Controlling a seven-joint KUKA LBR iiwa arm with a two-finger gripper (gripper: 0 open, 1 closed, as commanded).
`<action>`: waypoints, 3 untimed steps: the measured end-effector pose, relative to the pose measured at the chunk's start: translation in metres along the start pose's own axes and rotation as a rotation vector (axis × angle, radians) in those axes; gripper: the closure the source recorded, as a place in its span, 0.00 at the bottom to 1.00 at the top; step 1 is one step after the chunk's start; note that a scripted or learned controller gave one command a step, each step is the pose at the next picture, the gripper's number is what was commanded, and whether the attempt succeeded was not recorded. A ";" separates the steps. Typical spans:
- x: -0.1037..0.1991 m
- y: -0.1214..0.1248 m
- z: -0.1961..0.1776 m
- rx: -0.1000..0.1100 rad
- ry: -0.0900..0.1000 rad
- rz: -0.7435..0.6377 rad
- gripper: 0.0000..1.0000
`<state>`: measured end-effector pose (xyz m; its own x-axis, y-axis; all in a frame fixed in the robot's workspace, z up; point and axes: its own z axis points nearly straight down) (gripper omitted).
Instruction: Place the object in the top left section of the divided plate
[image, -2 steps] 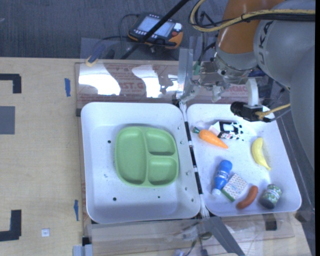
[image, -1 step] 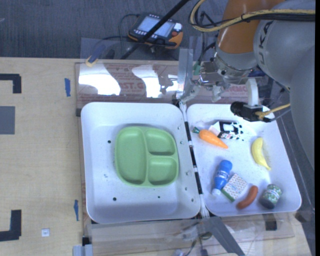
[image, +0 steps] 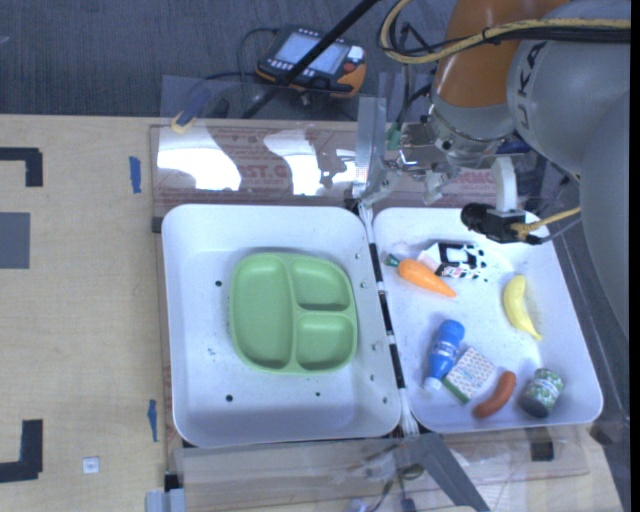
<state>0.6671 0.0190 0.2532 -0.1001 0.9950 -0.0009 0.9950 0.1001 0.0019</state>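
In R bin (image: 570, 300) — 1 carrot (image: 427, 278), 1 banana (image: 519, 305), 1 bottle (image: 443, 351); L bin (image: 190, 300) — 1 plate (image: 262, 310). Gripper (image: 425, 160) state unclear.

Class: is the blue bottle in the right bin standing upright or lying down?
Lying down: the blue bottle rests lengthwise on the right bin's floor.

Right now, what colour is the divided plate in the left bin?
Light green, all three sections alike; the divided plate shows best in the camera view, against the white left bin.

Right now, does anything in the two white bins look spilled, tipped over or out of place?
Nothing stands out. The green divided plate sits flat in the left white bin. In the right white bin, the orange carrot, yellow banana and blue bottle lie loosely scattered; nothing looks spilled or damaged.
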 end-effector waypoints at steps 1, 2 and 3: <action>-0.007 -0.001 0.068 0.002 0.002 -0.280 0.00; 0.010 0.001 0.068 0.000 0.000 0.045 0.00; -0.101 -0.045 0.069 0.006 0.000 0.608 0.00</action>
<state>0.6323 -0.0862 0.1845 0.4866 0.8736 -0.0011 0.8736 -0.4866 -0.0034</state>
